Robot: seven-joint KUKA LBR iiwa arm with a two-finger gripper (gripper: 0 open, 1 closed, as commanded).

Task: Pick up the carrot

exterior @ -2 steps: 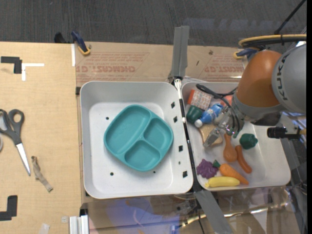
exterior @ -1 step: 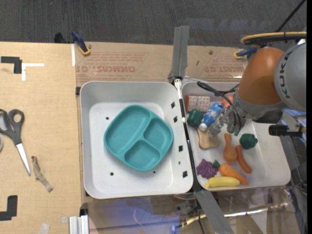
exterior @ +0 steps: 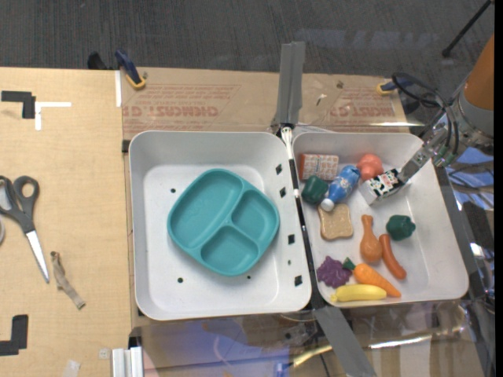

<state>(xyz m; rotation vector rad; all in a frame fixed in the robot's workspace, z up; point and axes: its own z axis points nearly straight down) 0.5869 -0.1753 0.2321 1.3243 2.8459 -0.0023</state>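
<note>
The small orange plastic carrot [exterior: 376,279] lies untouched in the right white bin [exterior: 448,234]. The tool [exterior: 409,169], above the black-and-white carton [exterior: 383,185]; I cannot tell its state.

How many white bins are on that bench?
2. The left bin holds a teal divided plate; the right bin, touching its side, holds the toy food, carrot included.

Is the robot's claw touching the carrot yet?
Apart. The camera view shows the gripper up by the black-and-white carton near the right bin's far side, while the carrot lies near its front edge, with bare floor between.
</note>
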